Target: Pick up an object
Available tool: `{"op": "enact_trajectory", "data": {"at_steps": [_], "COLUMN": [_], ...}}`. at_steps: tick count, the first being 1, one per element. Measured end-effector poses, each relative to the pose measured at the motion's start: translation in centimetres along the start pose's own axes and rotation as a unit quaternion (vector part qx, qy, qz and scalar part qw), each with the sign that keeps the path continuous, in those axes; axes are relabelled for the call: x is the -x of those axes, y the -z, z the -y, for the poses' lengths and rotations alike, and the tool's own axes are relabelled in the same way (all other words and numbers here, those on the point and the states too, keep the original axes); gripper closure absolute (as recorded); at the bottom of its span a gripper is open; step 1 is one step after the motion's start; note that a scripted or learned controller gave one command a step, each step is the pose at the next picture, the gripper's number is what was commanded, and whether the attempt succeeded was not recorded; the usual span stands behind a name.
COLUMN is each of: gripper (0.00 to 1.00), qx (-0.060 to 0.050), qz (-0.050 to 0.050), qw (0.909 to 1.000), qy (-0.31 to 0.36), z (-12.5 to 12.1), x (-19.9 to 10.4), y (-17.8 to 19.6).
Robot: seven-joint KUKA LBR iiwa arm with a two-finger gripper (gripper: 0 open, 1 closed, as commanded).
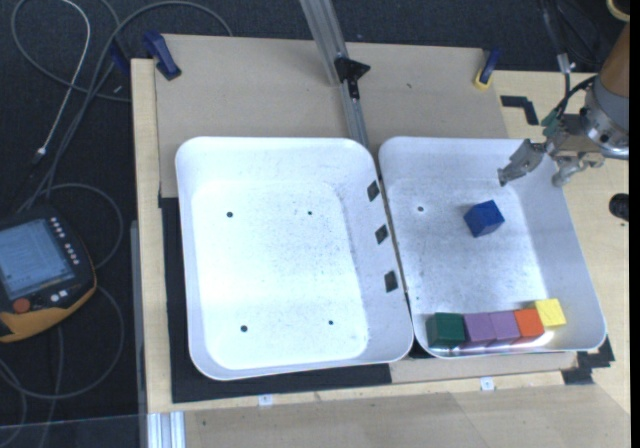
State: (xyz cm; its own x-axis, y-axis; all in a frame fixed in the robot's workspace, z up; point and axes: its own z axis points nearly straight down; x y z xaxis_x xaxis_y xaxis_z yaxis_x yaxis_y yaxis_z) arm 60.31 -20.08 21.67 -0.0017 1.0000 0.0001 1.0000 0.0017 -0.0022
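Note:
A blue cube point(484, 217) lies alone in the middle of the right bin point(440, 266). Along that bin's front edge sits a row of blocks: green point(447, 327), purple point(490, 325), orange point(528, 321) and yellow point(551, 312). My gripper point(542, 165) hangs over the bin's far right corner, above and to the right of the blue cube, apart from it. Its two fingers are spread with nothing between them.
The left bin point(200, 236) lies beside the right one. A metal post point(320, 16) rises at a slant behind the bins. Blue clamps point(160, 54) hold the board's back corners. A handheld pendant point(38, 266) and cables lie on the floor at the left.

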Motion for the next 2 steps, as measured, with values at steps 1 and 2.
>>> {"op": "enact_trajectory", "data": {"at_steps": [1,2], "gripper": [0.00,0.00], "qx": [-0.004,0.007], "qz": [-0.002,0.002], "qw": [1.0000,1.0000], "qy": [-0.001,0.000], "z": [2.9,-2.9], "x": [-2.9,-0.9], "y": [-12.2,1.7]}}
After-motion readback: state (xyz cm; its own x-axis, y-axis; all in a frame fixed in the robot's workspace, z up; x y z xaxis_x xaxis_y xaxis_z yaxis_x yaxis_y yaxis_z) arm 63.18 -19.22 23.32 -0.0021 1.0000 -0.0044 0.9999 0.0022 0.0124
